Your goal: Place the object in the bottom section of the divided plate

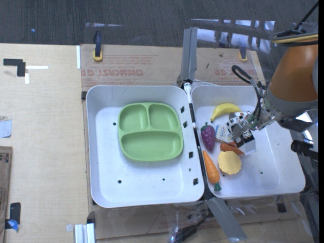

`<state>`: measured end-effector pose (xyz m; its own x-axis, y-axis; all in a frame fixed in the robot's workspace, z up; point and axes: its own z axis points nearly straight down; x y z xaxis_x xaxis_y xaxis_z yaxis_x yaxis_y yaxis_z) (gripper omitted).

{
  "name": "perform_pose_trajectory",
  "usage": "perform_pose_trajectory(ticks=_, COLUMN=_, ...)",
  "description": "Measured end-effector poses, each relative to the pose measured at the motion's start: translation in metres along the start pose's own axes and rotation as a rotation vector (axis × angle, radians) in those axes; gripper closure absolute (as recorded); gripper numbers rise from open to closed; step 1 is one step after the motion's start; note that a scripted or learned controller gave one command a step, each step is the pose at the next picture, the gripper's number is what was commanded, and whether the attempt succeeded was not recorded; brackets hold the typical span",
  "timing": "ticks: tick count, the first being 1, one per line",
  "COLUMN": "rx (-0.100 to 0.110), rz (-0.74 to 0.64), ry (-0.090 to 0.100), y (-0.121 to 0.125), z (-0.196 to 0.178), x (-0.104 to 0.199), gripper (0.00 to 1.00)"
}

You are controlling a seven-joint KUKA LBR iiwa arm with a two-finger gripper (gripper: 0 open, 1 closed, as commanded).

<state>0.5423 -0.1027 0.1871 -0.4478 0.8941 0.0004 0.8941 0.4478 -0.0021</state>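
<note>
A green divided plate (150,131) lies in the left bin (101,181), its large bottom section facing the near side and holding nothing. In the right bin (278,176) lie a yellow banana (225,109), a purple grape bunch (208,137), an orange carrot (211,168), a yellow round piece (230,163) and a small red-orange item (232,147). My gripper (240,129) hangs low over the middle of the right bin, just right of the grapes and above the red-orange item. Whether anything sits between its fingers is unclear.
A grey metal divider (189,59) rises behind the seam between the two bins. The bins rest on brown cardboard (131,65) over a wooden bench. The arm's orange band (298,75) looms over the right bin's far right corner.
</note>
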Motion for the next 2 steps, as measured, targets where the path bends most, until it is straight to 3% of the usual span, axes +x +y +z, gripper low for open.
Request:
perform_pose_trajectory(ticks=1, rx=-0.001, rz=-0.077, ry=-0.001, y=0.021, z=-0.012, x=0.072, gripper=1.00)
perform_pose_trajectory(ticks=2, rx=0.001, rz=-0.270, ry=0.000, y=0.032, z=-0.004, x=0.155, gripper=1.00)
